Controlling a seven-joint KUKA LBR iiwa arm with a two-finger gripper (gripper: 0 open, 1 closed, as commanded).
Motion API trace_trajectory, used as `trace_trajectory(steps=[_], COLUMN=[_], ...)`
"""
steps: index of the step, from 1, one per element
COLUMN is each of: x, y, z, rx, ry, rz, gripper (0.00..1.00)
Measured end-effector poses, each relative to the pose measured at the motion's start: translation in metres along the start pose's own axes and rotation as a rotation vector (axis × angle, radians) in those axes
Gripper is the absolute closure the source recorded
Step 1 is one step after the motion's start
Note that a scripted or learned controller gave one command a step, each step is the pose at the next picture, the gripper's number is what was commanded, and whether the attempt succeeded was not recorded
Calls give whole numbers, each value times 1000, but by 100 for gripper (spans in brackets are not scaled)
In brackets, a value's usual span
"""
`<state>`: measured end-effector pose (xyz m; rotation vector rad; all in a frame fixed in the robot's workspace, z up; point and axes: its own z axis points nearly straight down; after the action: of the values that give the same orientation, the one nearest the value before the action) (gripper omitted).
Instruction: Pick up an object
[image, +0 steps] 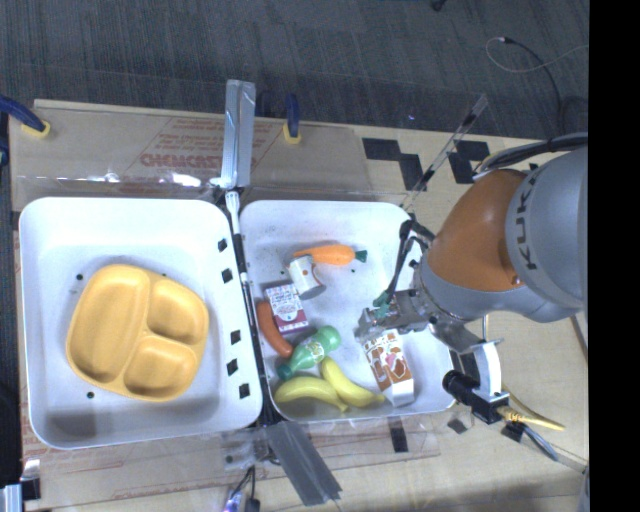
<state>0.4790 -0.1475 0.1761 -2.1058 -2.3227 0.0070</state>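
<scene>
- Camera view looks down on both bins for you: the left bin (40, 300) holds a yellow divided plate (138, 328), and the right bin (340, 215) holds all the small items.
- Your arm (500, 250) comes in from the right, its orange band above the wrist, and the gripper (385, 318) sits low over the right half of the right bin.
- You cannot tell from this angle how the gripper is set; the wrist hardware covers it, and nothing is plainly seen gripped.
- Just below the gripper you have a small carton (389, 366) with a white and reddish label, lying near the bin's lower right corner; whether the two touch is not clear.
- To its left lie two bananas (325, 388) along the bottom wall, with a green bottle (310, 352) tilted just above them.
- A sausage (273, 330) lies near the left wall, beside a dark red box (286, 306).
- Above those you see a small white can (304, 273) and, near it, a carrot (333, 255) with its green top pointing right.
</scene>
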Motion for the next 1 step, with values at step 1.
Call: trace_trajectory(steps=[1], x=[26], y=[63], z=[-49], rx=[-1], ry=[0], rz=[-20], gripper=[100])
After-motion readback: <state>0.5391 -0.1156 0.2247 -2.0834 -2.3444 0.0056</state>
